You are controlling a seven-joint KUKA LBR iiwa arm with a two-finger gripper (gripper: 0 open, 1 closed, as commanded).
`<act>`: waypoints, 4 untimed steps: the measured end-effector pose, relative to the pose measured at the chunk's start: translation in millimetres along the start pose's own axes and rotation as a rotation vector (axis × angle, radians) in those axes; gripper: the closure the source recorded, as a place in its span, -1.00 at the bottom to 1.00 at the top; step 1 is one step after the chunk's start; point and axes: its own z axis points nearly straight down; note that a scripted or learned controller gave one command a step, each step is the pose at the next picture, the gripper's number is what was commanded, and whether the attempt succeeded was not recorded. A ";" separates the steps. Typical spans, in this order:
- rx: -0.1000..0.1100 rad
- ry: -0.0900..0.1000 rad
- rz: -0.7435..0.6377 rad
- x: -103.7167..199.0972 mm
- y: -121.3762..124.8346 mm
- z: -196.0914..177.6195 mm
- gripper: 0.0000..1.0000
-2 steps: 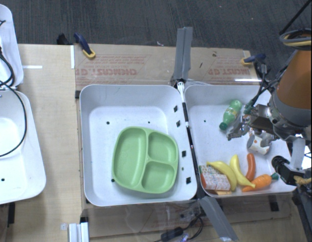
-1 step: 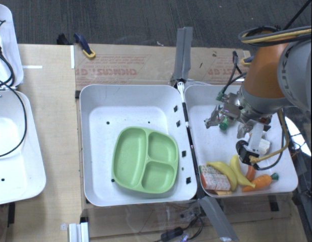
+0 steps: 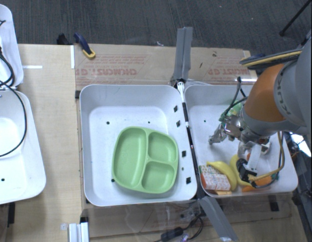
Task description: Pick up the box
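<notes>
Two metal fingers of the gripper (image 3: 220,134) stand parted with nothing between them, low over the bare floor of the right bin (image 3: 203,112). Behind them the grey arm (image 3: 289,92), with its orange band, bends in from the right over that bin. The box (image 3: 214,178), patterned in red and white, lies at the bin's near edge, touching a banana (image 3: 225,170); its print is too small to read. Next door, the left bin (image 3: 95,135) holds a green divided plate (image 3: 145,160). Mirrored red lettering runs along the cardboard (image 3: 125,62) behind.
</notes>
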 end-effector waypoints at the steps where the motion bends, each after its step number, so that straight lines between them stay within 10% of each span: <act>1: -0.002 0.000 -0.086 45.3 93.9 -1.6 -1.00; 2: -0.002 -0.003 -0.088 45.0 94.0 -10.7 1.00; 3: -0.004 0.000 -0.174 30.4 75.4 -88.4 1.00; 4: 0.000 0.000 -0.120 69.2 -12.4 -124.8 1.00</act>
